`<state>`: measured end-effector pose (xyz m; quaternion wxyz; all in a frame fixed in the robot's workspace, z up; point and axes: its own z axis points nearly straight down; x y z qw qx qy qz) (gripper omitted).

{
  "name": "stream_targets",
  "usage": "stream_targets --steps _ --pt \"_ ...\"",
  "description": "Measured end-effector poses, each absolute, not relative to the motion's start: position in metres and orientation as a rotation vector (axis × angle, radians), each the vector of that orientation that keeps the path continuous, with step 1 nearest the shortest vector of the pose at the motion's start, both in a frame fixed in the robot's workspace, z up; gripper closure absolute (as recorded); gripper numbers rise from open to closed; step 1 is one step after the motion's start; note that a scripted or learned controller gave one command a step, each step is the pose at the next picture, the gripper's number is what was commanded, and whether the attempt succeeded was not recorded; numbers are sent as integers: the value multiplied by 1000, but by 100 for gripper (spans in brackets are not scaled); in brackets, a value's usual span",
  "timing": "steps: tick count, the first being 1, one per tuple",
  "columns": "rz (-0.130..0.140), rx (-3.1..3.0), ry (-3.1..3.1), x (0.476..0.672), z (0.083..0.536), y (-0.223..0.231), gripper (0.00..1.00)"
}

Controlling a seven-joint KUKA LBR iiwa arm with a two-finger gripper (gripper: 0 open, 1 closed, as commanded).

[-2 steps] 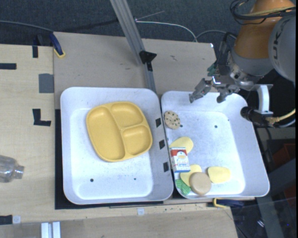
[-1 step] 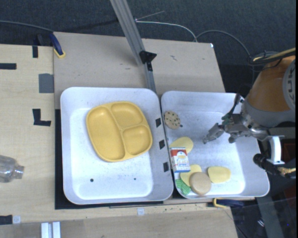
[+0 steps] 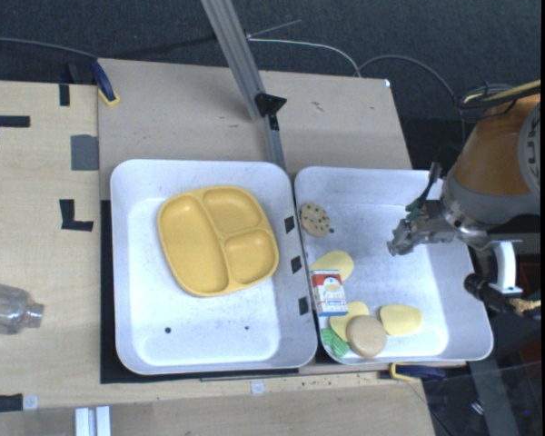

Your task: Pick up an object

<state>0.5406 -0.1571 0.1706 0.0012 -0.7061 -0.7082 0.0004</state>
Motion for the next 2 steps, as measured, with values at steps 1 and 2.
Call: stream_targets --steps 1,2 --pt "6 -2217 -2221 593 99 -182 100" --pt "-5 -2217 -2230 667 113 -160 100"
